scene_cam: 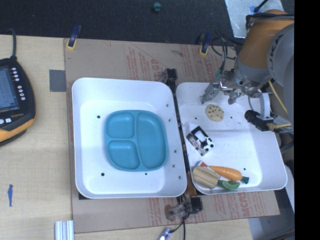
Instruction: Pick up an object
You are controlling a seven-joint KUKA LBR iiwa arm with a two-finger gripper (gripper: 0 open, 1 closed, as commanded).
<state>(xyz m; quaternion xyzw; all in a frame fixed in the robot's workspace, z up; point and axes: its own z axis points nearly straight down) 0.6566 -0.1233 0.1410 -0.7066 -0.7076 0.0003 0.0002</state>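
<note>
Two shallow white bins sit side by side on the worktop: the left bin holds a blue three-compartment plate near its centre, and the right bin holds the loose objects. The arm, grey with an orange band, reaches in at the far right corner of the worktop, and the jaws hang over the far edge of the right bin, spread open with nothing between them. A round cookie with dark chips lies flat on the bin floor just in front of the jaws, apart from them. A small black-and-white object lies near the bin's left wall, roughly midway along it. At the bin's near left corner a tan wooden block, an orange carrot and a green piece lie close together. A handheld control pendant rests at the left edge of the worktop.
</note>
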